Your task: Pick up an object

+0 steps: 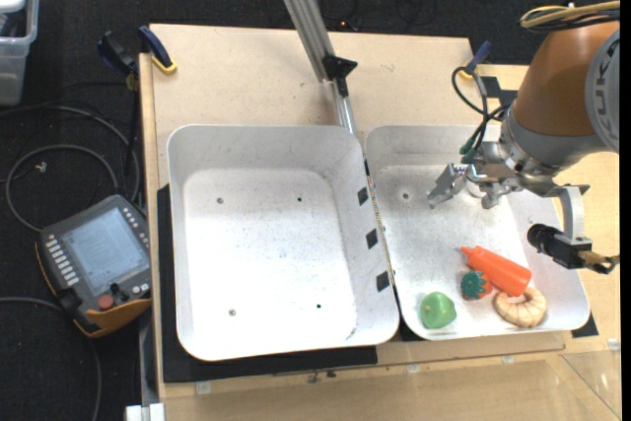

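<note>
Two shallow white bins are set side by side on the plywood bench [246, 64]. The left bin [187, 212] is the larger in the view. The right bin [414, 153] holds four objects, all grouped near its front right corner.

An orange toy carrot [498, 268] lies at a slant, its thicker end toward the front right. A small dark green toy [474, 286] is located just beside the carrot's left end, touching or nearly touching it. A tan ring-shaped toy [522, 309] rests at the carrot's front right end, against the bin's front rim. A round light green toy [438, 311] lies apart from the other three, further left along the front rim.

The arm [567, 94] is seen reaching in from the right, its orange band above the wrist. The tool [455, 184] is positioned over the middle of the right bin, well behind the group of objects and apart from all of them. Its metal fingers [441, 190] point toward the left. Nothing is seen between them. Whether the fingers are spread or closed cannot be told from this angle.

A slanted aluminium bar [301, 5] runs from the upper edge down to the gap between the bins. A teach pendant [94, 256] lies on the floor to the left of the bench.
</note>
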